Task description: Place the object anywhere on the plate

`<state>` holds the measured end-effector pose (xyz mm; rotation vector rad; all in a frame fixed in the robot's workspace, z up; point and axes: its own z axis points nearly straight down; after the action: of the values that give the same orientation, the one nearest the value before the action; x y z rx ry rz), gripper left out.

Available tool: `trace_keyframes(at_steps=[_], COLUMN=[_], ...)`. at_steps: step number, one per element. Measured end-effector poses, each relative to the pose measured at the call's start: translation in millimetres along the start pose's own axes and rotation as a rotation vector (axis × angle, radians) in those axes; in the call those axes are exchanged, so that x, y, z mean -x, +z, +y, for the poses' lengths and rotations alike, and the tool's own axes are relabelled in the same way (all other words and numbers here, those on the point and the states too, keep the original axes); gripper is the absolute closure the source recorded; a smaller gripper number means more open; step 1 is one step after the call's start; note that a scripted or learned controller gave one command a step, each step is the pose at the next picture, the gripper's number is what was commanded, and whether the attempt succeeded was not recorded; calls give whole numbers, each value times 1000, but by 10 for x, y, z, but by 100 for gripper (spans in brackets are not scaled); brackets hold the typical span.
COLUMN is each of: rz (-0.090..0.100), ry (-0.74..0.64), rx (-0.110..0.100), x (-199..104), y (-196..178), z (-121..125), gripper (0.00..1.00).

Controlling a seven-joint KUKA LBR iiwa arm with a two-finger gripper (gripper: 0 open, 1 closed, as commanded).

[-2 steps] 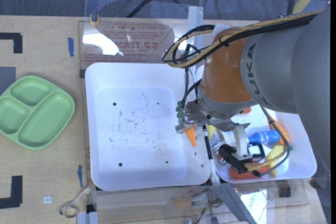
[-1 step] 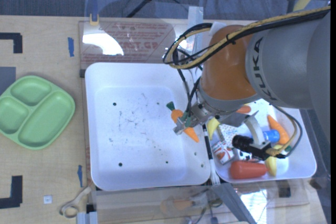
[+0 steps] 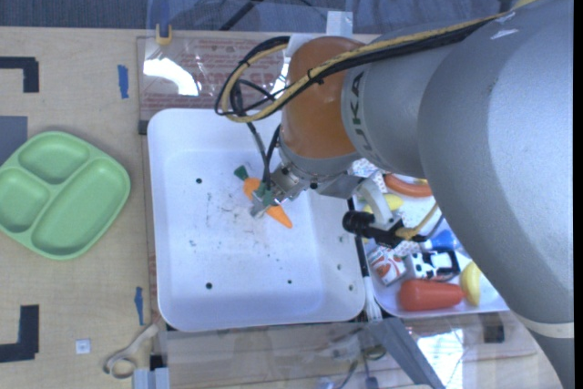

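Observation:
A toy carrot (image 3: 283, 217), orange with a green top (image 3: 241, 172), lies in the left white bin (image 3: 209, 287), a little right of its middle. My gripper (image 3: 267, 199) comes down from the orange wrist band right over the carrot's middle, hiding that part; orange shows on both sides of it. The carrot looks low, at the bin floor. The green plate (image 3: 64, 193), with three compartments, rests on the wooden bench far to the left, outside the bins, and holds nothing.
The right bin (image 3: 455, 310) holds several toy foods, among them a red piece (image 3: 428, 294), a yellow piece (image 3: 471, 282) and a black-and-white piece (image 3: 428, 264). The arm's grey body covers the upper right. Scissors (image 3: 126, 362) lie at the bench's front left.

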<state>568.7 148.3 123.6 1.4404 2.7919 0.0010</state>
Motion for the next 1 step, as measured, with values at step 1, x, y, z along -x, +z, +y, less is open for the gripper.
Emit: trace_keyframes(at_steps=[1], rz=[2], ry=[116], rx=[-4], x=[-467], y=[85], z=[1], gripper=[100])
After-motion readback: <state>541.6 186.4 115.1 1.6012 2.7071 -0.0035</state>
